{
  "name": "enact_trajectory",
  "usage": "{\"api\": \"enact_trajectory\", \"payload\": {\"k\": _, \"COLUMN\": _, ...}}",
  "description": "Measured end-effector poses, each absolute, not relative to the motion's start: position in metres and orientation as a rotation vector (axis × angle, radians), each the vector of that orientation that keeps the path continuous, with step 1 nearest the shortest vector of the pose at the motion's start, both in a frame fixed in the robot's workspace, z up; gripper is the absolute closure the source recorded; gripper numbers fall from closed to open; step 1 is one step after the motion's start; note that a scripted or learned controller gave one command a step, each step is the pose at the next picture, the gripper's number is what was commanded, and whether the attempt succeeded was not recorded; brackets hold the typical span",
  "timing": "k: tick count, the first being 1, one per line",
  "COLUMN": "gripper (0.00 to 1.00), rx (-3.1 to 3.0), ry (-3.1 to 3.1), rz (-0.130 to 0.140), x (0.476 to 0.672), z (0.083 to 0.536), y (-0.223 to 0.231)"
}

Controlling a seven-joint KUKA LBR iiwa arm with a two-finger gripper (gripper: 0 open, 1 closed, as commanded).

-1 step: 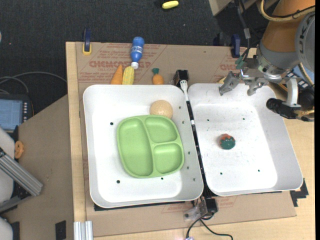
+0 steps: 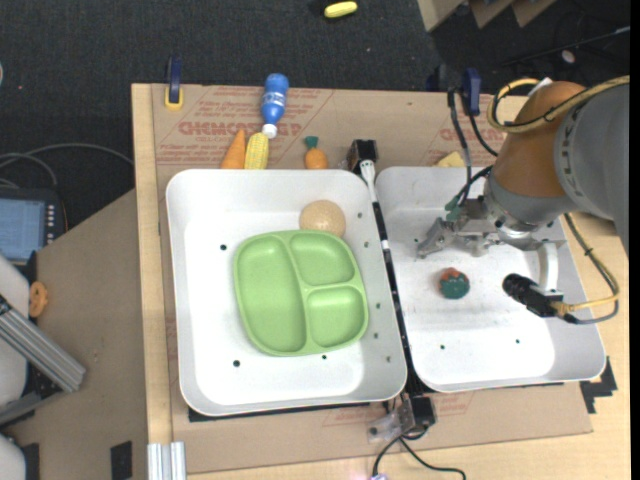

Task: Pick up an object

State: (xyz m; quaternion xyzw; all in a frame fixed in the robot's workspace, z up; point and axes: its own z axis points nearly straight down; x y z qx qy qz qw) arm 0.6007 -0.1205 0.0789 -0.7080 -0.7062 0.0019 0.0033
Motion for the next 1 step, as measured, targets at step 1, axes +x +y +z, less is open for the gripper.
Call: {"api": "enact_trajectory", "payload": {"k": 1, "gripper": 0.0, "rx": -2.218, "ry": -2.214, "rz": 0.005, "x": 0.5401, "z": 0.0841, "y": -0.1081}}
